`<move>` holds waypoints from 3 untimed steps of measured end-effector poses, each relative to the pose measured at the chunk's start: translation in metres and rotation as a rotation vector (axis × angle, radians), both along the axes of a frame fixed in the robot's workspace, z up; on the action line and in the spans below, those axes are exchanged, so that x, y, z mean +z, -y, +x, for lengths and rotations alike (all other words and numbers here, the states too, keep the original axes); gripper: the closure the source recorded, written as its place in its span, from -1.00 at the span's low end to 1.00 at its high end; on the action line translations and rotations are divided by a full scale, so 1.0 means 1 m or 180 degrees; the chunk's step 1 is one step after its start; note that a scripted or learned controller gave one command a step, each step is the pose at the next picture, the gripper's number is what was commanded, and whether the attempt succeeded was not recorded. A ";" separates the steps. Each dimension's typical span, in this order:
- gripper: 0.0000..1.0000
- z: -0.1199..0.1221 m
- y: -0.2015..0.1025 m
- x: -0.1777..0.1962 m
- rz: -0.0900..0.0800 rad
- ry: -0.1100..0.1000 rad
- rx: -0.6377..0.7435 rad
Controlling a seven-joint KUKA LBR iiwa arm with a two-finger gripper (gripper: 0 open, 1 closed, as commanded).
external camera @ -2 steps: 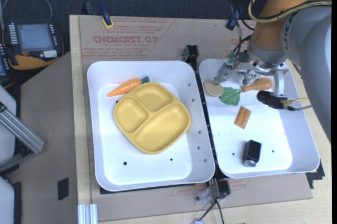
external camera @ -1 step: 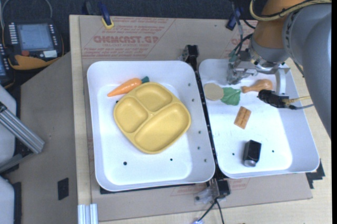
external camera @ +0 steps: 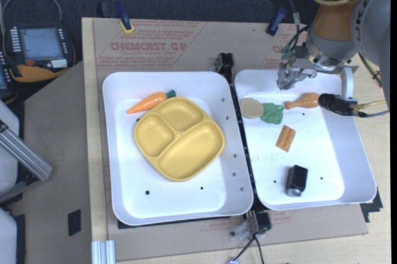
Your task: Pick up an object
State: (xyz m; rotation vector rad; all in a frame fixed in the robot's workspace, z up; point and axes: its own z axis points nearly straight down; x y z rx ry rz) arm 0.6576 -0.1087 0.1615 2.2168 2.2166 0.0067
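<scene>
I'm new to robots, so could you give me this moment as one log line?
hand: over right bin's far end, nothing seen held | right bin: drumstick, green piece, black block | left bin: yellow tray, carrot

Saw two white bins side by side on the bench. Took the yellow divided plate (external camera: 179, 146) in the left bin (external camera: 118, 132) as landmark. Noted an orange carrot (external camera: 147, 102) touching its upper-left rim. Right of the plate, in the right bin (external camera: 347, 176): a tan disc (external camera: 251, 108), a green piece (external camera: 272, 113) just beside the disc, a drumstick-shaped toy (external camera: 301, 101), an orange-brown block (external camera: 285, 137), and a black object (external camera: 296, 180) lower down. Spotted the gripper (external camera: 291, 78) above the far end of that bin, up and right of the plate, with nothing seen between the fingers.
</scene>
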 end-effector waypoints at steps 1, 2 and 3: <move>1.00 0.002 0.000 0.054 0.0001 -0.0001 0.0004; 1.00 -0.023 -0.057 0.056 0.0012 -0.0033 0.0016; 1.00 -0.044 -0.107 0.066 0.0015 -0.0032 0.0018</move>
